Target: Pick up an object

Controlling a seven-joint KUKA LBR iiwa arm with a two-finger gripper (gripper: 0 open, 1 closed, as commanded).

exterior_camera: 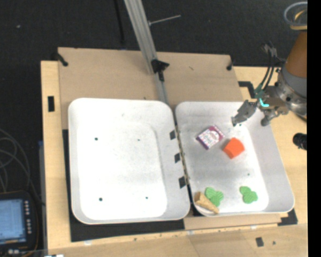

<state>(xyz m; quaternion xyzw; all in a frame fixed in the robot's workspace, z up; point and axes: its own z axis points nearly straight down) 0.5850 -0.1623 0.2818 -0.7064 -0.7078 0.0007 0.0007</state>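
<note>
The right bin (267, 159) holds an orange cube (234, 148) near its middle and a purple and white packet (209, 137) just left of it. Two green pieces lie near the bin's front edge, one (214, 196) at the left beside a tan piece (206, 201) and one (249, 195) further right. My gripper (252, 114) hangs open over the bin's far right part, above and right of the cube, with nothing between its fingers.
The left bin (123, 159) lies beside the right one, with clips along the shared edge. A slanted metal pole (144, 36) rises behind the bins. A tablet (9, 218) and cables sit at the lower left, off the bench.
</note>
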